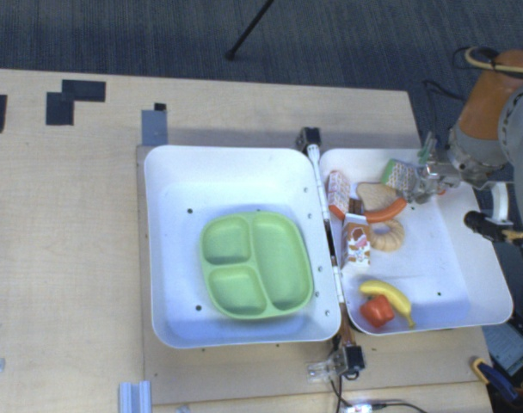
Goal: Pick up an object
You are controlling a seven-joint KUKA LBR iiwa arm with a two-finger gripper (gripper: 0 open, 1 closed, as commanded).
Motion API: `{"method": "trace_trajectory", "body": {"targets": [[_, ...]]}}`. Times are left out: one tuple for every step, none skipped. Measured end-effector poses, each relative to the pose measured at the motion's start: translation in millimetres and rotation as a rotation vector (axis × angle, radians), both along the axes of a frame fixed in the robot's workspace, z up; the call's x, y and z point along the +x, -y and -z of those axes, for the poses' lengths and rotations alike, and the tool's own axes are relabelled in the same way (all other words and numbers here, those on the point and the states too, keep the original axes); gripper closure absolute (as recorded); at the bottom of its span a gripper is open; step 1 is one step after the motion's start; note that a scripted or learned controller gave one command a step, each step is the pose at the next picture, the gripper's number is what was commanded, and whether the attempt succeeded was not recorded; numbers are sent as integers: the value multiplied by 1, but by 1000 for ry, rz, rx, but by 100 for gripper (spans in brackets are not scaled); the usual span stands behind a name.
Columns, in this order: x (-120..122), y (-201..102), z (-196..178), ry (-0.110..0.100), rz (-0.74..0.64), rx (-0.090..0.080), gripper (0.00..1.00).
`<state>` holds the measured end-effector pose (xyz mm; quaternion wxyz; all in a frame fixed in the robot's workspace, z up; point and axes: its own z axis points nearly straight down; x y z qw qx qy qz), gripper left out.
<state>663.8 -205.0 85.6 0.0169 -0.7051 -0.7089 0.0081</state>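
Observation:
My gripper point(423, 186) hangs low over the back of the right bin point(468, 265), at the right end of an orange sausage point(384, 212). The sausage lies across a slice of bread point(375, 196). A green packet point(399, 175) sits just left of the gripper. Below the sausage lie a tan bagel point(389, 236) and a small white and red carton point(357, 245). A yellow banana point(389, 296) and a red pepper point(376, 311) rest near the bin's front edge. A red and white wrapper point(337, 189) lies by the left wall.
The left bin point(171, 231) holds a green divided plate point(256, 264). The arm's grey wrist with its orange band point(489, 101) comes in from the right above the bin's far corner. Cables and a clamp point(343, 364) sit at the bench's front edge.

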Motion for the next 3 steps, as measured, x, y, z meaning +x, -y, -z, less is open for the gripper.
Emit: {"method": "trace_trajectory", "body": {"targets": [[0, 0, 0, 0, 0, 0, 100], [0, 0, 0, 0, 0, 0, 100], [0, 0, 0, 0, 0, 0, 100]]}}
